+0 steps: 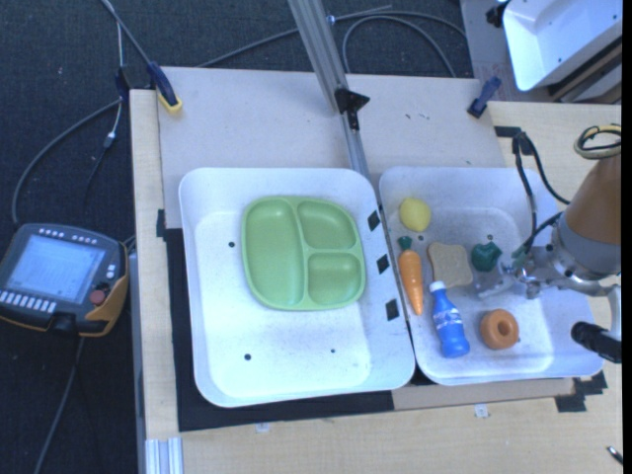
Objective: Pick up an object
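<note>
In the right white bin [553,363], your claw [499,282] hangs low between the orange ring-shaped doughnut toy [501,330] and the dark green pepper-like toy [485,257]; its opening cannot be told; centre over one object before descending; the tan bread slice [449,263] crowds the left.
</note>
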Controlling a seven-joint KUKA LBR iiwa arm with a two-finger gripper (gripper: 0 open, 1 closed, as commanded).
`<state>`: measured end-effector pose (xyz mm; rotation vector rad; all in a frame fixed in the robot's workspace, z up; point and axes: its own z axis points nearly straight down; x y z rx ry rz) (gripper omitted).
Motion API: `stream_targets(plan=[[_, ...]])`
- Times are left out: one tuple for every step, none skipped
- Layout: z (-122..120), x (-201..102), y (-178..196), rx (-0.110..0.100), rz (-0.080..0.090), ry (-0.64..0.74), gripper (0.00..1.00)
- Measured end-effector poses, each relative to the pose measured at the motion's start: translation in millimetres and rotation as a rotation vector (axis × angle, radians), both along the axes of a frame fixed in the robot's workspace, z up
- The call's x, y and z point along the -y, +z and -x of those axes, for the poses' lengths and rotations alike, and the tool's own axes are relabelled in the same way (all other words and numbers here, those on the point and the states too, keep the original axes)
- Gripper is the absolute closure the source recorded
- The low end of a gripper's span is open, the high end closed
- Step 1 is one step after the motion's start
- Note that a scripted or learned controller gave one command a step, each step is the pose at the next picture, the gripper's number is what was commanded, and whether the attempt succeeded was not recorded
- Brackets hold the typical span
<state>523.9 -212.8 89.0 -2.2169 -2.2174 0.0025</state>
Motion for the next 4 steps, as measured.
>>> stream_targets(plan=[[-1.6, 0.4, 14.3, 0.006, 0.002, 0.0, 1.0], [-4.5, 10.6, 72.5, 0.012, 0.006, 0.0, 1.0], [-0.2, 9.0, 135.4, 0.013, 0.006, 0.001, 1.0], [-0.3, 8.8, 114.5, 0.003, 0.002, 0.0, 1.0]])
